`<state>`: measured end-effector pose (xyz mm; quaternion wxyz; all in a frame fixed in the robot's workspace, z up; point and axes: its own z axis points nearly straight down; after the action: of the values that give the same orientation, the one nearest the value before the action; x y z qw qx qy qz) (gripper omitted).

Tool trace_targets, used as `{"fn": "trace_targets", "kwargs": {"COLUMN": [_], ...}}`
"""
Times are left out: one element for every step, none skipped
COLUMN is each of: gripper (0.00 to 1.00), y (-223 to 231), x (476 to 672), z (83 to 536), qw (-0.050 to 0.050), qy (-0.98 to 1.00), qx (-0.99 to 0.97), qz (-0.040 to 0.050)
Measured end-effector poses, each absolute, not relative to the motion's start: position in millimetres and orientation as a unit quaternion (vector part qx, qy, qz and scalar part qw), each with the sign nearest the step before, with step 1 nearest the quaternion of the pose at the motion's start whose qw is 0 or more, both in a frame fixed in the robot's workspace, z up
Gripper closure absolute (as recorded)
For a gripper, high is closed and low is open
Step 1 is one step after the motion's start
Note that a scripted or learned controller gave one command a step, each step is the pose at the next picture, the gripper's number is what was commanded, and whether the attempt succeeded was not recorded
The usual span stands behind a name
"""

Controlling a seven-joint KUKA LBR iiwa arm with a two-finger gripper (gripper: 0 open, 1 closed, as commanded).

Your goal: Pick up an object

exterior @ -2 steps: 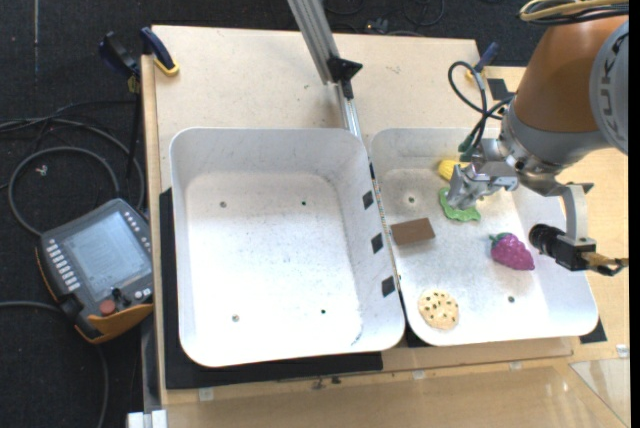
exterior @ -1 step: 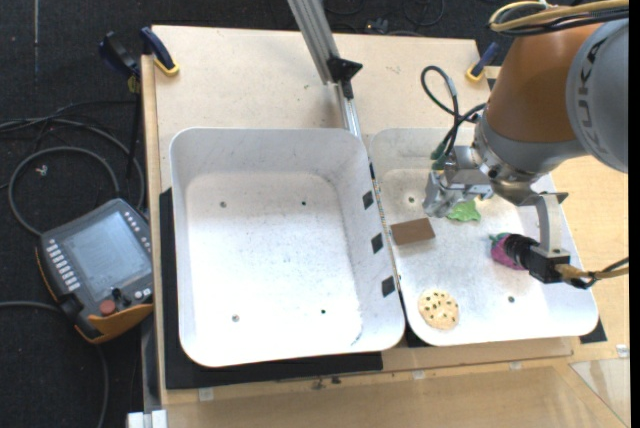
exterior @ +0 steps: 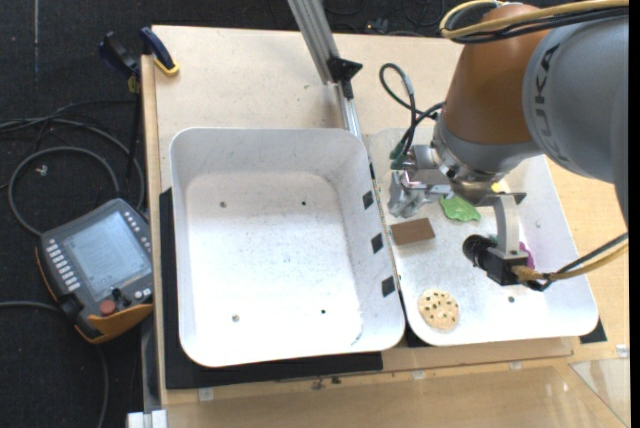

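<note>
The grey arm with its orange band [exterior: 500, 86] reaches over the right white bin [exterior: 560, 311]. Its pincer [exterior: 408, 194] hangs just above a flat brown rectangular block [exterior: 412, 232]; how it is set, I cannot tell. A green piece [exterior: 461, 209] lies beside, a round speckled biscuit [exterior: 438, 309] nearer the front rim.

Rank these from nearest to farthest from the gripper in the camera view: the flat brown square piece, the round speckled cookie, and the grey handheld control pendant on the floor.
Measured from the gripper:
1. Flat brown square piece, just below it in the right bin.
2. Round speckled cookie, lower in the same bin, near its front edge.
3. Grey handheld control pendant, far left, on the floor beyond the left bin.
</note>
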<state>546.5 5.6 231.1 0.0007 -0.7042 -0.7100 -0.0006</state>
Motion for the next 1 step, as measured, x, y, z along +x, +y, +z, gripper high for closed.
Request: {"fn": "trace_targets", "kwargs": {"gripper": [1.00], "y": [51.3], "x": [532.4], "z": [223.9], "qw": [0.002], "qy": [-0.710], "qx": [-0.704], "qz": [0.0006]}}
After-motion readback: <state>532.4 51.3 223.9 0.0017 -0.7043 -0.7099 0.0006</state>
